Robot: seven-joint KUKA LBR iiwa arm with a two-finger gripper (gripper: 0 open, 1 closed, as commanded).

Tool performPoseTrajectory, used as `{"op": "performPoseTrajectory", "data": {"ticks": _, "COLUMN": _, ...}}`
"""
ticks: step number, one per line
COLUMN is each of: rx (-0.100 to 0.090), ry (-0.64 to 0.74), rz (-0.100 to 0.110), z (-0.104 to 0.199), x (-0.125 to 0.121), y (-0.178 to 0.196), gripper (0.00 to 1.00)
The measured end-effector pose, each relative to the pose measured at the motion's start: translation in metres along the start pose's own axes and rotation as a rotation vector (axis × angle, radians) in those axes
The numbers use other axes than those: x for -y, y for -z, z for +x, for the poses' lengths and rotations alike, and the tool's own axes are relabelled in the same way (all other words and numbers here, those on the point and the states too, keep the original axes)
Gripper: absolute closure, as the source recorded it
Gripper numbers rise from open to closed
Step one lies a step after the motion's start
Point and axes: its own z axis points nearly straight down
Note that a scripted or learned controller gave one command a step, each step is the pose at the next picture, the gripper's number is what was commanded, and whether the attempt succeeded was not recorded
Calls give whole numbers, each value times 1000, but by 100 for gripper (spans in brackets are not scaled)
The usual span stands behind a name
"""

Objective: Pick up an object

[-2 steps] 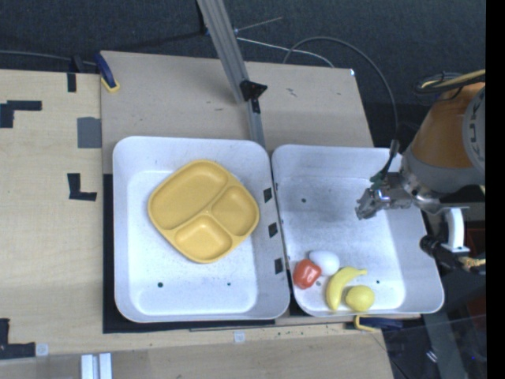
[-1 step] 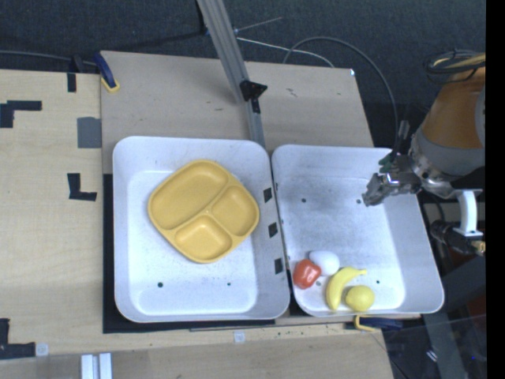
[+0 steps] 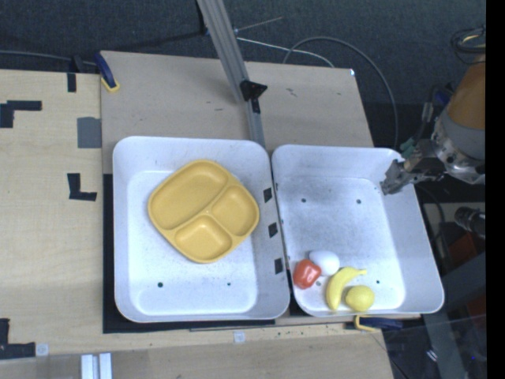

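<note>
Single fixed camera above bench (image 3: 316, 93), looking down at slant; both bins (image 3: 126, 235) fully in frame, moderately near; my arm (image 3: 465, 125) enters from right.

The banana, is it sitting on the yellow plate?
No, the banana lies in the near corner of the right bin beside the small round pieces, while the yellow plate is in the left bin.

A pale wooden bench (image 3: 47, 212) carries two shallow white bins side by side at frame centre: the left bin (image 3: 130, 290) and the right bin (image 3: 418, 259), their inner rims touching.
</note>
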Motion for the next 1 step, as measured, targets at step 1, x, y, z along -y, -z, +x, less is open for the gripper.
{"op": "performPoseTrajectory", "data": {"ticks": 1, "rx": -4, "ry": 6, "rz": 6, "z": 57, "x": -7, "y": 0, "gripper": 100}}
